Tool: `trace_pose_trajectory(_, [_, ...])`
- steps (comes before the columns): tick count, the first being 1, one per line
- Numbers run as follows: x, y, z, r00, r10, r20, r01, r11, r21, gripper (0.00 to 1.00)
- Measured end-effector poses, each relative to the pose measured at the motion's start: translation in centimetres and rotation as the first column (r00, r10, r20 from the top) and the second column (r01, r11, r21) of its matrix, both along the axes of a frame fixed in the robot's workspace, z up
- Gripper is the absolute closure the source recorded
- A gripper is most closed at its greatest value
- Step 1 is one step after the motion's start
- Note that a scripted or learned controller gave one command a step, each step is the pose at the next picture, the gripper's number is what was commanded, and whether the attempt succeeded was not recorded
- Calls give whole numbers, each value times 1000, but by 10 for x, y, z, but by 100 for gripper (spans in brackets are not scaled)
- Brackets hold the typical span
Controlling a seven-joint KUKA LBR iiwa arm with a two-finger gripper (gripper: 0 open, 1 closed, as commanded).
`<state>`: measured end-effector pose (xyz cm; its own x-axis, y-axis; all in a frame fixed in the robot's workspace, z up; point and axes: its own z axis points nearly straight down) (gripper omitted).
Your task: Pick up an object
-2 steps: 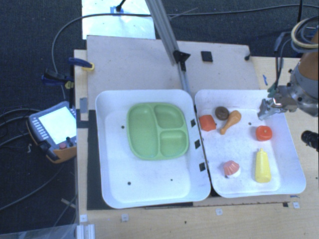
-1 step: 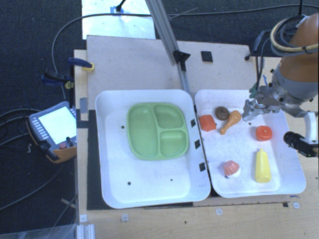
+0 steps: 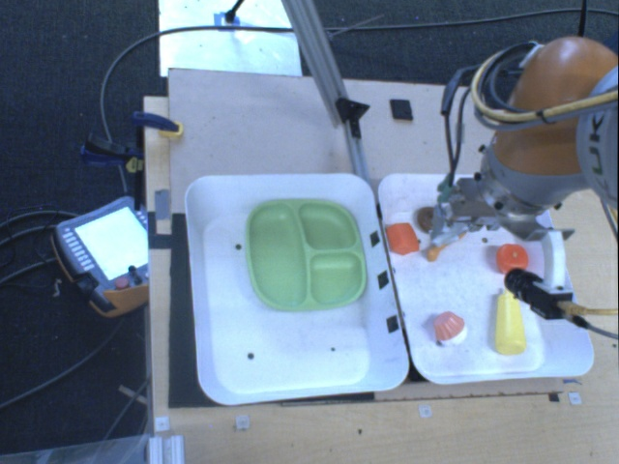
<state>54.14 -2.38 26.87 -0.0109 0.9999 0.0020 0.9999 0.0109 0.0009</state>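
1. Nothing looks lifted yet: the orange block (image 3: 402, 238), small orange piece (image 3: 434, 252), red object (image 3: 512, 257), yellow bottle (image 3: 509, 324) and pink shell (image 3: 448, 328) all lie in the right bin (image 3: 571, 361).
2. The end effector (image 3: 446, 222) hangs low over the bin's far-left part, near the orange block (contact unclear); I cannot tell whether it is open or closed, and nothing visibly sits in its grasp.

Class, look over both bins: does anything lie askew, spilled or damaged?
Nothing stands out. The green plate lies flat in the left bin, a little tilted; the yellow bottle and small toys lie loose in the right bin.
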Motion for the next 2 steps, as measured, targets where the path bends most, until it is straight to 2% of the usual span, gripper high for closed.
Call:
trace_pose_trajectory(1, [3,51,1,1000,0,1,0,1000,0,100])
trace_pose_trajectory(2, [2,106,-20,1000,0,-2,0,1000,0,100])
